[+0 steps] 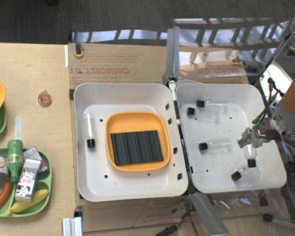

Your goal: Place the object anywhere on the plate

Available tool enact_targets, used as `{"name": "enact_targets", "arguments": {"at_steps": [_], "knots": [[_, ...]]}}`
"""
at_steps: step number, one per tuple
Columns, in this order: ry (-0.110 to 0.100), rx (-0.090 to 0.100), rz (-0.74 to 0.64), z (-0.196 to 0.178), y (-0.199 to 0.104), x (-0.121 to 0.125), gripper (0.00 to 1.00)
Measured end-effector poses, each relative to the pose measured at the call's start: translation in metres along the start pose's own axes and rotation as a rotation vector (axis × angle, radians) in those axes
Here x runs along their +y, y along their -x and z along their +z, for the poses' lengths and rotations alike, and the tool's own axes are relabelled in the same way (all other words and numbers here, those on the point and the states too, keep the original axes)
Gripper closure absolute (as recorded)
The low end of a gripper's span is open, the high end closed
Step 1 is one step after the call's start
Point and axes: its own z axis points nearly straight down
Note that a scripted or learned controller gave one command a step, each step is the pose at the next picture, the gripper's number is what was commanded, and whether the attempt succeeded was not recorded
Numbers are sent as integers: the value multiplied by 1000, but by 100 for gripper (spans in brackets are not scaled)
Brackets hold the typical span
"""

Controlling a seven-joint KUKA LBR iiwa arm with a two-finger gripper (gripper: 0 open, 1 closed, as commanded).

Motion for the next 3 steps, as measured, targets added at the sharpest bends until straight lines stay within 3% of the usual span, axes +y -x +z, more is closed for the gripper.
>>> {"name": "enact_targets", "arguments": {"at_steps": [1, 2, 3], "knots": [[-1, -1, -179, 17, 48, 53, 100], [2, -2, -461, 14, 70, 90, 100], [3, -3, -596, -38, 64, 156, 100]]}}
